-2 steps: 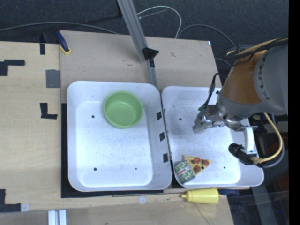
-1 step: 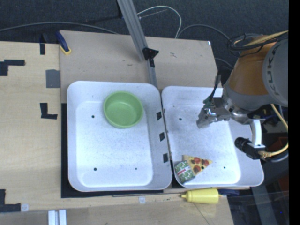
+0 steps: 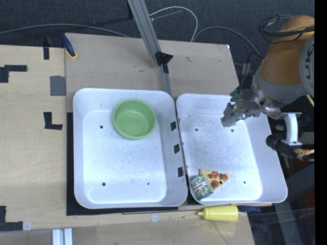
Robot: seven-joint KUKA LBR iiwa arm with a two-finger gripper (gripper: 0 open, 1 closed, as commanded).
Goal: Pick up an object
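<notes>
Nearest target: pizza-slice toy point(image 3: 217, 177) flat on the floor of the right bin point(image 3: 255, 152), near that bin's front edge, touching a small green-and-red printed packet point(image 3: 201, 186) jammed in the bin's front-left corner. Other candidate: green bowl point(image 3: 134, 119), upright, in the left bin point(image 3: 92, 152), toward that bin's back. Yellow squeeze bottle point(image 3: 220, 213) lies on its side on the counter point(image 3: 112, 60), just outside the right bin's front rim, near the slice.

My gripper point(image 3: 231, 115) hangs over the back part of the right bin, well apart from the slice, nothing between my fingers that I can see. Released or clenched, cannot tell; too small and dark against the wrist.

Step in hand, my read: approach, grasp not yet begun. Slice is the sensible pick, same bin as me.

Doing it well:
- Travel toward the right bin's front before dropping, not a slanted dive.
- Slice is thin and flat, so fingers probably need to go right down to the bin floor and pinch across the narrow tip end, away from the packet.
- Packet touching the slice: risk of catching both or shoving the slice into the corner wall.
- Front rim is close, keep the wrist off it.
- Lift straight up, check something is really held.
</notes>
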